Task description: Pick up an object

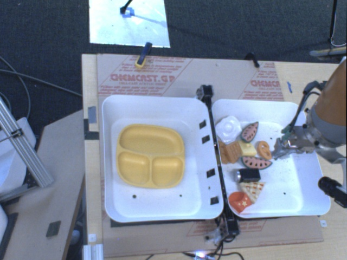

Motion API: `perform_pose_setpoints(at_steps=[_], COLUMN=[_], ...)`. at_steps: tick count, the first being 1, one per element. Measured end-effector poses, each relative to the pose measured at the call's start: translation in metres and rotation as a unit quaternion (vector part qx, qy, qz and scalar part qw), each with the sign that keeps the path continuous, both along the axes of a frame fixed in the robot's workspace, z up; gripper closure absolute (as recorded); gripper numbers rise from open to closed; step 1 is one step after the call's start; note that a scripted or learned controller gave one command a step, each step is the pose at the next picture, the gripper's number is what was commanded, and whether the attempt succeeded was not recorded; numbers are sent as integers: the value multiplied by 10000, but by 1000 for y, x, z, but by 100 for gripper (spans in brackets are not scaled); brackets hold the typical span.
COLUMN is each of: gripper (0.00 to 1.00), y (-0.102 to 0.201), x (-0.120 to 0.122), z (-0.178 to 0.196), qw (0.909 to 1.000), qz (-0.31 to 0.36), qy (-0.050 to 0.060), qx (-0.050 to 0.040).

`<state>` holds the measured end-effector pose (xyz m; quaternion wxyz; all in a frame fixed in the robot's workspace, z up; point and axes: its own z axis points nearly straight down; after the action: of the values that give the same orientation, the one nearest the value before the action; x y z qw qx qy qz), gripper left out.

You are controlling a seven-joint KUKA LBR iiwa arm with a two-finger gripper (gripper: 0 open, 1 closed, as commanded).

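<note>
You see the two-finger metal gripper low in the right shallow white bin, just beside the small orange ring-shaped toy, its grip unreadable.

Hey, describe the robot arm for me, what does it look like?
The arm is bulky and rounded, with an orange band above a grey wrist. A thin grey cable loops along its side. Its tool is a small metallic grey piece with slim fingers, too blurry for detail.
</note>
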<state>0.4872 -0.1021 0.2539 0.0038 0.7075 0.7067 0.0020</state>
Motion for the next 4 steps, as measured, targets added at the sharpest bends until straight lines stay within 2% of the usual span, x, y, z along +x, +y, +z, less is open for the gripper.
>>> perform_pose_setpoints(at_steps=[1, 2, 3, 4], gripper=[100, 100, 100, 100], y=[30, 17, 36, 35], x=[25, 50, -2, 1], z=[-64, -125, -67, -59], qw=[10000, 10000, 10000, 10000], qz=[38, 9, 17, 27], qy=[53, 49, 34, 24], qx=[19, 11, 20, 15])
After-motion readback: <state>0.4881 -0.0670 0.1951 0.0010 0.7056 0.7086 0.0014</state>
